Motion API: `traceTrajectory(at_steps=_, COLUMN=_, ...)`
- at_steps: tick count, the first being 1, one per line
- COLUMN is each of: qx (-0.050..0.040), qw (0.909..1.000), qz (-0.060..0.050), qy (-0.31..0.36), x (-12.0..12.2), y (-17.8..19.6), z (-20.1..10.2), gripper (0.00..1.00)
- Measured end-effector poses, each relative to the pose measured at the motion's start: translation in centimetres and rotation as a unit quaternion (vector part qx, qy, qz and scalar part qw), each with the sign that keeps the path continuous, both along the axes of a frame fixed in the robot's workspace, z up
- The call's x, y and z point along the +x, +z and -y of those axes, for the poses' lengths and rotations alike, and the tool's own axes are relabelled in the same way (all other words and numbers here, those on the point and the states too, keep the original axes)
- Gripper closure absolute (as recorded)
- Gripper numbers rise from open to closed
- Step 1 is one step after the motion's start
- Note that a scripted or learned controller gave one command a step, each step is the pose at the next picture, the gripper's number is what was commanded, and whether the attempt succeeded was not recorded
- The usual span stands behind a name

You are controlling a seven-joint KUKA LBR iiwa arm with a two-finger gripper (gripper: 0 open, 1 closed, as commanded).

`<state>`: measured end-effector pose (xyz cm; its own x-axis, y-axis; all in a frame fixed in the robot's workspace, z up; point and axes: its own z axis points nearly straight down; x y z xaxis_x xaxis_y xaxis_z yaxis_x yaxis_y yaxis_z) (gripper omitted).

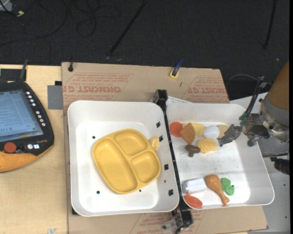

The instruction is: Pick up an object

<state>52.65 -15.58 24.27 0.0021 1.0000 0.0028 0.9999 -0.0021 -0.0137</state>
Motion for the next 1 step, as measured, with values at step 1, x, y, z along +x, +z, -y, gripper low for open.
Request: traceTrajectory(at_steps=1, qx=-0.0013, qw=1.0000, qz=0.006, qy=0.001, x=0.23, y=0.64, z=0.03, gripper=0.00)
